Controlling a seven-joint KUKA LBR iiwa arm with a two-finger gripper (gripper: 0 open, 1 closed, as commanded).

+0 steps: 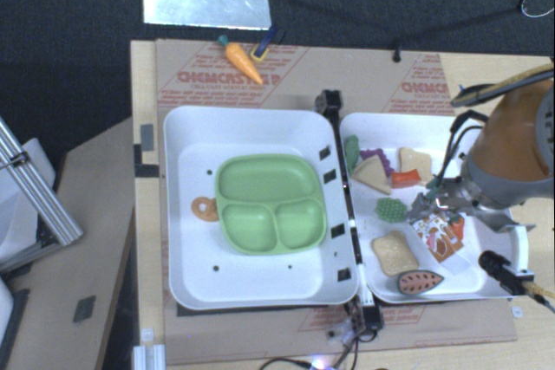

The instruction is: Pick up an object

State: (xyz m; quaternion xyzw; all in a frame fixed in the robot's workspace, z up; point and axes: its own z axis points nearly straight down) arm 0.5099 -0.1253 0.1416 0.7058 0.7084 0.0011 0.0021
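The gripper (pixel 431 208) is seen lowered into the right bin (pixel 434 127), over a red-and-white packet (pixel 438 236); its grip cannot be told. A green knobbly piece (pixel 391 209) lies just left. A green divided plate (pixel 264 202) is held in the left bin (pixel 251 126), a small pretzel (pixel 205 209) beside it.

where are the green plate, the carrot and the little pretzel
green plate (pixel 260 179), camera view, on its large upper compartment
carrot (pixel 243 63), camera view, on the middle of its orange body
pretzel (pixel 205 209), camera view, on its ring
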